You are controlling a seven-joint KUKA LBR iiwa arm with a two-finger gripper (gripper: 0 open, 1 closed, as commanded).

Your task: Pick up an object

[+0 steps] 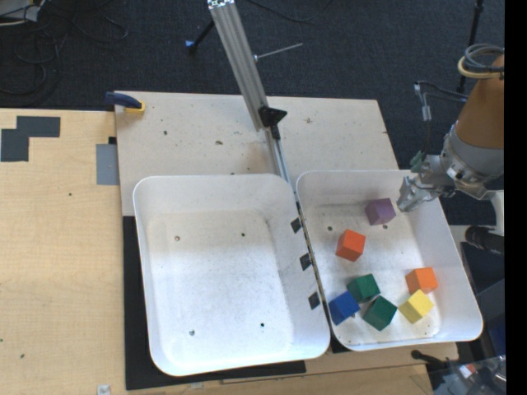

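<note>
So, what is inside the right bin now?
The right bin holds seven blocks: purple, two orange, two green, blue and yellow. The end effector covers part of the bin's upper right corner.

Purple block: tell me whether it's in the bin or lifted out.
In the bin. The purple block rests on the floor of the right bin, near its back wall, with the gripper just beside it.

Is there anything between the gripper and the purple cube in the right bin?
Nothing visible. The gripper sits just right of the small purple cube, with bare white bin floor between them. The orange cube lies below and left of it, clear of that gap.
</note>
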